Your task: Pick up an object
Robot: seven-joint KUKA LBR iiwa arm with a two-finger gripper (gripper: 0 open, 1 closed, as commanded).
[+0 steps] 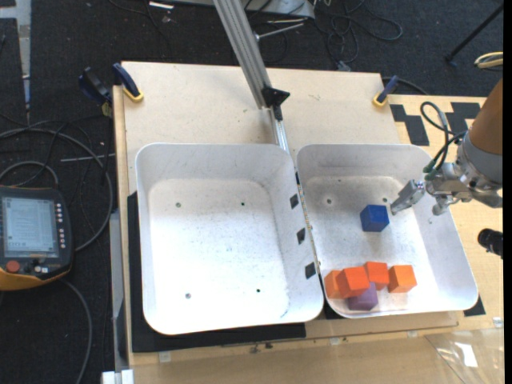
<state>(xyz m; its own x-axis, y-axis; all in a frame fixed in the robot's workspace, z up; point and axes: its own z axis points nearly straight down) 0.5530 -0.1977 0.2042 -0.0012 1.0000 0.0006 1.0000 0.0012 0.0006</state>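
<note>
Two shallow white bins sit side by side on a pale wooden bench (208, 106); the left bin (152, 214) takes up the centre-left of the frame, and the right bin (460, 282) lies in the centre-right and lower right; the rims of the two touch along the middle, where small dark marks run down the seam. A blue cube (374, 218) rests alone on the floor of the right bin, near its middle; well below it, at the lower edge of that same bin, a cluster of blocks lies packed together: three orange blocks (369, 278) in a row, with a purple block (363, 298) tucked just beneath them and touching them. The gripper (426, 198) hangs over the upper right part of the right bin, just to the right of the blue cube and slightly above it in the frame, apart from it; its two grey fingers are spread apart with nothing between them, one finger (407, 196) pointing toward the cube. The arm's grey body with its orange band (490, 130) enters at the right edge of the frame; a slanted metal pole (240, 38) runs from the top centre down to the seam between the bins; a handheld control pendant (30, 234) with a lit screen lies on the dark floor at the left edge, among black cables.
</note>
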